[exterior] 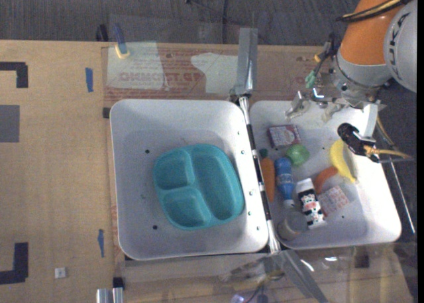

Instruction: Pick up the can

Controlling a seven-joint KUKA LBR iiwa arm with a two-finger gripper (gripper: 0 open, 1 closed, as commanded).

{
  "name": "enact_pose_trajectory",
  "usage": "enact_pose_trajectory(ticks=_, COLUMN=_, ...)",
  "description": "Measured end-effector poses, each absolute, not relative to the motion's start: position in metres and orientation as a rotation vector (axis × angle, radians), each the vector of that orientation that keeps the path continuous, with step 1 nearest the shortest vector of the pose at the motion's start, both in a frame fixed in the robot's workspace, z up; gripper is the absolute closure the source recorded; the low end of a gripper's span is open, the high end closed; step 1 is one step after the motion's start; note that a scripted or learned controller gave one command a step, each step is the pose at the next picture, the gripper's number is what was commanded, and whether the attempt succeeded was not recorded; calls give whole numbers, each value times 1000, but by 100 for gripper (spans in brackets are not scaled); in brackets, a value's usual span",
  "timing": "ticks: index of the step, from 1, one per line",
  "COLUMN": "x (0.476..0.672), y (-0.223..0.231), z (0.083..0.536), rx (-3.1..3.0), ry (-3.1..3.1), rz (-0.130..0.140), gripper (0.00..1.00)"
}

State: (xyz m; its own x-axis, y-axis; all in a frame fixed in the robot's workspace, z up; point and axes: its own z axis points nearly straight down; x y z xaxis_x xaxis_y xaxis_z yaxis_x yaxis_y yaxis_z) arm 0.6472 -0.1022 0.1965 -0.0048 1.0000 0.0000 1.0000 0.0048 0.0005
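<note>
Where bins meet, can [290, 224] at near edge, end effector [318, 99] above far rim.

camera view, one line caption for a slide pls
Grey-and-orange arm's gripper above right white bin holding grey metal can; teal divided plate in left bin.

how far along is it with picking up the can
Nothing looks done: the can lies at the near edge of the right bin among other items. In hand: the gripper is above that bin's far edge, away from the can. Left: reaching, grasping and lifting it.
</note>
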Motion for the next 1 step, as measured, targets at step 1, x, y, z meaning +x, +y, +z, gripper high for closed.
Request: enact_pose_trajectory(ticks=1, x=603, y=-103, z=96, rx=2194, ry=2245, rz=3, gripper=0)
